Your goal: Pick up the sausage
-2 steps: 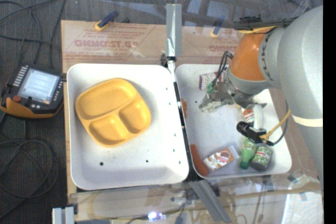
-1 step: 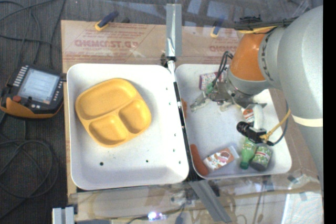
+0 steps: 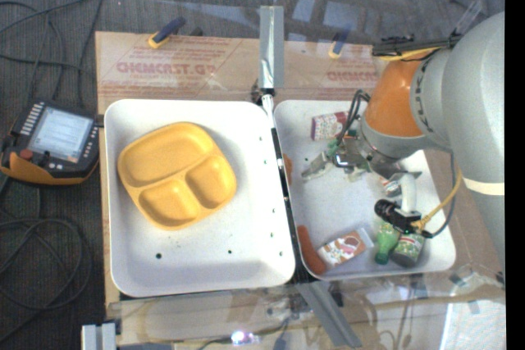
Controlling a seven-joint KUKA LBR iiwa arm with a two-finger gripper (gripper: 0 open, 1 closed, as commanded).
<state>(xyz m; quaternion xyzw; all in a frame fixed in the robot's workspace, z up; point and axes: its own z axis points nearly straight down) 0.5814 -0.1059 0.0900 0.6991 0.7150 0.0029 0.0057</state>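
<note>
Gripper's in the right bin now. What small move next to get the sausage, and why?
Probably shift the gripper toward the bin's near-left corner. It hovers mid-bin, while the sausage lies apart from it along the right bin's left wall, beside the small packet.

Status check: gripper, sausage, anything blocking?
Gripper low in right bin, nothing seen held. Sausage at bin's front-left wall, untouched. Small packet right beside it.

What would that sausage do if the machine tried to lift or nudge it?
The sausage looks smooth and rounded, so it may slip from a pinch or roll when nudged. It lies against the right bin's left wall near the front corner, which probably leaves little room on one side. It looks small, so likely light.
</note>
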